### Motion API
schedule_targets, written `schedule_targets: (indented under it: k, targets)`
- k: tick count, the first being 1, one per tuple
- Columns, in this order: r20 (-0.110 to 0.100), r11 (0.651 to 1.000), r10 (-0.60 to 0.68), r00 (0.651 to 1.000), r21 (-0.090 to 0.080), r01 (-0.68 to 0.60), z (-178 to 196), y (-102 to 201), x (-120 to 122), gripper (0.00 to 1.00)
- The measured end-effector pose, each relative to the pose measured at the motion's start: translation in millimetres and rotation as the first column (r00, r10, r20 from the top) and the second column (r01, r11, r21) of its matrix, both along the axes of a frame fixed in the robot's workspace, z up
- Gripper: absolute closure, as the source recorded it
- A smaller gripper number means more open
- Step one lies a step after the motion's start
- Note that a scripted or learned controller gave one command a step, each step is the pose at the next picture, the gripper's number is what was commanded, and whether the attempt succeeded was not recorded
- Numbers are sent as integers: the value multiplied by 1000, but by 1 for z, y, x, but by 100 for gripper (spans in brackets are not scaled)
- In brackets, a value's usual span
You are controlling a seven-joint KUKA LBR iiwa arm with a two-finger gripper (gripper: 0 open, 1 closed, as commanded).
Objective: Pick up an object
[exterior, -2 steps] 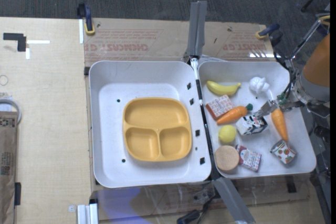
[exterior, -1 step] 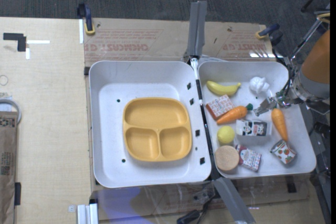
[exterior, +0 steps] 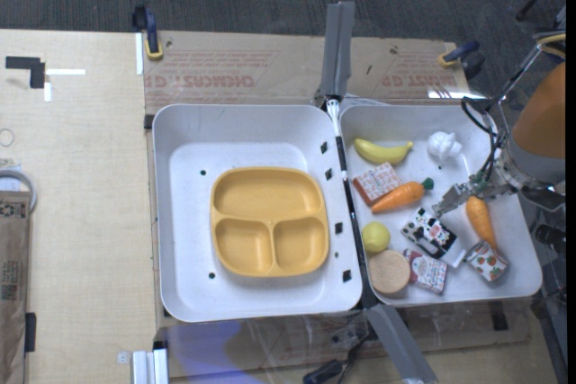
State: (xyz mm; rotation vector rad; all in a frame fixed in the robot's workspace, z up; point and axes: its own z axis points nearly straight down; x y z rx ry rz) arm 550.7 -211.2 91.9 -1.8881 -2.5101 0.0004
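The right bin holds several small toys: a yellow banana, a white crumpled piece, a red and white box, a carrot, a yellow-green ball, a black and white patterned box, a tan disc, a pink carton, a second carrot and a small orange-printed box. My gripper hangs low over the bin's right half. It is just above the second carrot's top end and right of the first carrot.
The left bin holds a yellow divided plate. The arm's orange band and cables lie over the right bin's far right edge. Cardboard sits behind both bins, with clamps at its corners.
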Motion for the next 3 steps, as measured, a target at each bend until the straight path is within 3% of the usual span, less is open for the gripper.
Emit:
schedule_targets:
  k: [1, 2, 3]
  targets:
    - [1, 1000, -1, 1000, 0, 1, 9, 0, 0, 100]
    - [1, 992, 130, 992, 0, -130, 14, 67, -19, 100]
    - [0, 992, -126, 992, -2, 126, 89, 109, 40, 100]
